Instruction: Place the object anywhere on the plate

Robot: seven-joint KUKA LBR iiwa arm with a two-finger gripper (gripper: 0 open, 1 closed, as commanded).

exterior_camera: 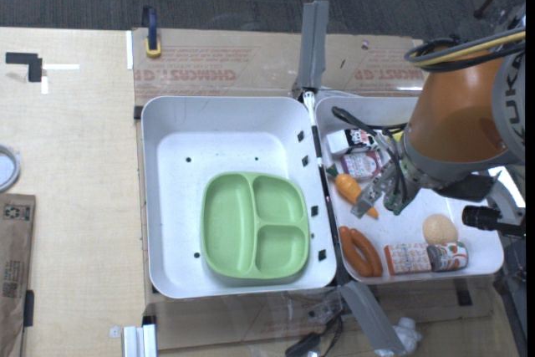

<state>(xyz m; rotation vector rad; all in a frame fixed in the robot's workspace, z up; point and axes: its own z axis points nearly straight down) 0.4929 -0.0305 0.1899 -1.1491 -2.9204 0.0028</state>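
The gripper [380, 198] hangs low over the carrot [349, 186] in the right bin [493, 259]; I can't tell its grip. A miss leaves the green plate [253, 225] bare.

a pale green three-compartment plastic plate [254, 224] sits in a shallow white plastic bin [167, 180]. a second white bin [489, 262] holds an orange toy carrot [349, 188], a reddish-orange toy sausage [359, 252], a tan round bun [440, 228] and a red-and-white printed packet [410, 258]. the tabletop [67, 138] is light wood.
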